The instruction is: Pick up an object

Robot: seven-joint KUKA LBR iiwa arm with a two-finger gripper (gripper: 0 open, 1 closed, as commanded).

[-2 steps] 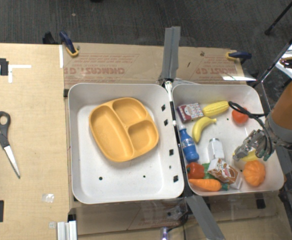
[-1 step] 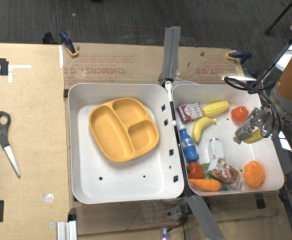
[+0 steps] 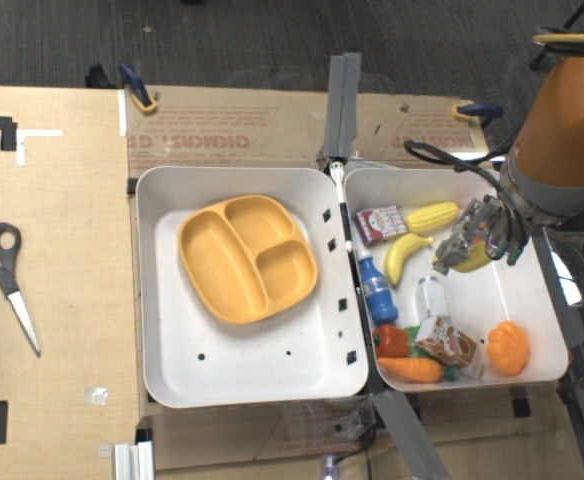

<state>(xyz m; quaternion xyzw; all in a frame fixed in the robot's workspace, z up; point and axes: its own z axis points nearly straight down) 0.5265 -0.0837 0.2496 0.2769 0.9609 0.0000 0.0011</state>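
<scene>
Pale wood bench [image 3: 52,298], scissors [image 3: 7,278] at left, dark carpet [image 3: 272,18] beyond; fingers [image 3: 459,248] over right bin [image 3: 547,298], grip unclear

single fixed camera, mounted above the bench and looking down at a slant from the near side. the left bin [image 3: 152,298] and right bin [image 3: 542,298] lie side by side across centre and right of frame, at moderate range. dark floor [image 3: 272,18] runs along the top; the wooden benchtop [image 3: 52,268] fills the left. the arm [image 3: 562,128] enters from the right edge.
</scene>
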